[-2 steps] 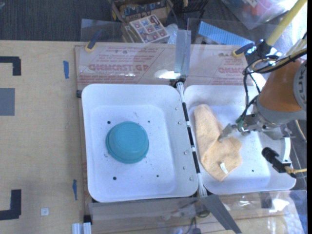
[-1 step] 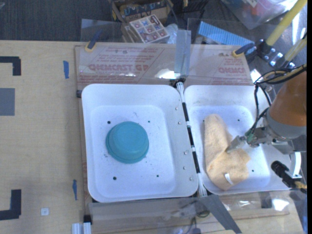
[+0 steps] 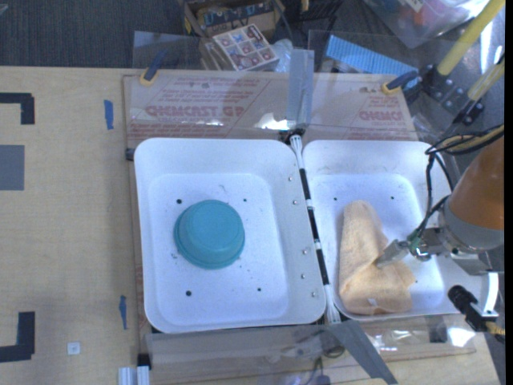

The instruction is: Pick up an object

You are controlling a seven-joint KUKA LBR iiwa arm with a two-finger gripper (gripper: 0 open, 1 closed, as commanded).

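A teal bowl lies upside down in the middle of the left bin. A tan, soft-looking oblong object lies lengthwise in the right bin, its front end near that bin's front wall. My gripper reaches in from the right, low over the right bin. Its tip is at the tan object's right edge, about two thirds of the way down its length. The orange band of the arm sits above the bin's right rim and hides part of that rim.
Clear plastic sheets stand behind both bins. Boxes and clutter lie beyond them. Black cables hang along the arm over the right bin's far right corner. Wooden bench top stretches to the left.
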